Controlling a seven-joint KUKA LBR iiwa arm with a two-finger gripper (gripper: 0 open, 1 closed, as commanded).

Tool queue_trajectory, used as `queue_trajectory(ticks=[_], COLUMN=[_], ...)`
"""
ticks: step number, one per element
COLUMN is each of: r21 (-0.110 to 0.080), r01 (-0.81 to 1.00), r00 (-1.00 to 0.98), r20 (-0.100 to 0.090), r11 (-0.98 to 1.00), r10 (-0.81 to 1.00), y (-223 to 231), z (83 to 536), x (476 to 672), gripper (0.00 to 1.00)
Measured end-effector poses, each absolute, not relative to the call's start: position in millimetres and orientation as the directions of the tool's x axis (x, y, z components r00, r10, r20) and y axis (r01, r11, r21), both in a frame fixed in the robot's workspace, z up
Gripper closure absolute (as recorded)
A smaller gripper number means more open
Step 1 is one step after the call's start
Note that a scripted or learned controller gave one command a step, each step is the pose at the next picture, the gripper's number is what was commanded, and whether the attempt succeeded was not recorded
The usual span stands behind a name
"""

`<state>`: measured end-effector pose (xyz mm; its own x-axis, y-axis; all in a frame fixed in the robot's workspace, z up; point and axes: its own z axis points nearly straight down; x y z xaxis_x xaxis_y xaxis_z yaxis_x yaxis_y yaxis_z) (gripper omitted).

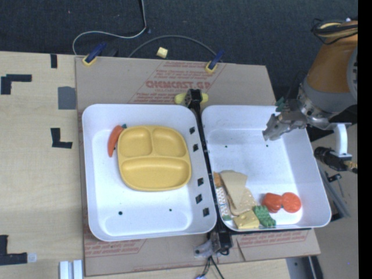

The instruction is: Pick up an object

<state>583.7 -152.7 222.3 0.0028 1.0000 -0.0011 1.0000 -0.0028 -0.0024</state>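
- Two shallow white bins sat side by side on the bench in the camera view: the left bin (99, 156) carried a yellow divided plate (154, 157) with an orange carrot-like piece (114, 139) just beside the plate's left edge, and the right bin (302, 156) held a loose heap along its near wall.
- That heap, the likeliest source of something to pick, was made of tan bread-like slices (237, 192), a yellow wedge (246, 220), a small green piece (265, 216) and two red-orange rounds (282, 202); several of these touched or overlapped.
- The gripper (273, 130) hung over the far right part of the right bin, above bare floor and well apart from the heap. Whether it was spread or pressed together could not be told at this size, and nothing was visible in its grasp.
- Judged risk: a descent from this spot would meet only the bare bin floor, so a closure there would catch nothing.
- Judged risk: the heap lay hard against the near wall and the divider between the bins, so a reach toward it could foul the rim or pinch two overlapping pieces at once and drop one on the lift.
- Judged risk: the flat slices looked thin and low, which could let them slide out of a grasp, and the rounds might roll away when nudged.
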Motion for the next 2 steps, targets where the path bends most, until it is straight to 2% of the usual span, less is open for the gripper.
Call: queue_trajectory(ticks=[1, 2], r21=[-0.002, -0.002], r01=[1.000, 1.000], r00=[0.004, -0.001], r20=[0.000, 0.000], r11=[-0.004, 0.001], r10=[1.000, 1.000], y=[-161, -145], z=[249, 244], x=[494.4, 483.2], gripper=[1.00, 1.00])
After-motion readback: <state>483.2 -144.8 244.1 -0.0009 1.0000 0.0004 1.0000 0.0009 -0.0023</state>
